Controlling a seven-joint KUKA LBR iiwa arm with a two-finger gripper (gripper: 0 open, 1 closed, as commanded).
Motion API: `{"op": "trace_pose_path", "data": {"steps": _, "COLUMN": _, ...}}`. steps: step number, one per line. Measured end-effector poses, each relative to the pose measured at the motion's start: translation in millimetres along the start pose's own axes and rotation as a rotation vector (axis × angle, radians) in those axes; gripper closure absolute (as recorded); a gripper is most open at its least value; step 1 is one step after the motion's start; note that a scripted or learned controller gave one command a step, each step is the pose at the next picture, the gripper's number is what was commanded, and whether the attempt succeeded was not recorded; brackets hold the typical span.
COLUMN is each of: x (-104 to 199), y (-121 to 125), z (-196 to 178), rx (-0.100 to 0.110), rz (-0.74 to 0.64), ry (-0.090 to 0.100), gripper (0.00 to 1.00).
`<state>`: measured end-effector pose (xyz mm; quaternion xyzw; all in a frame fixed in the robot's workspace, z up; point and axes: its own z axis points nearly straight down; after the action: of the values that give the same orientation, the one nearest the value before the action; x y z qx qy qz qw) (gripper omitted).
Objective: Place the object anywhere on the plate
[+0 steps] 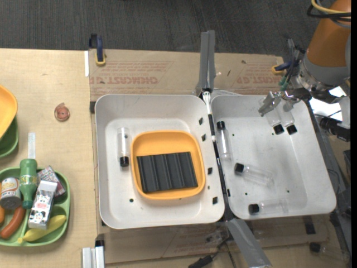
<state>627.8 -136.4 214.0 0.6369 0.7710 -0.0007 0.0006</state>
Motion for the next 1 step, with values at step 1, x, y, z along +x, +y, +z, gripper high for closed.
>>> {"op": "trace_pose_path", "data": {"steps": 1, "x": 8.9, "y": 25.9, "z": -5.2, "rx": -0.001, "rz": -0.185, "ry": 0.0, "gripper": 1.0}}
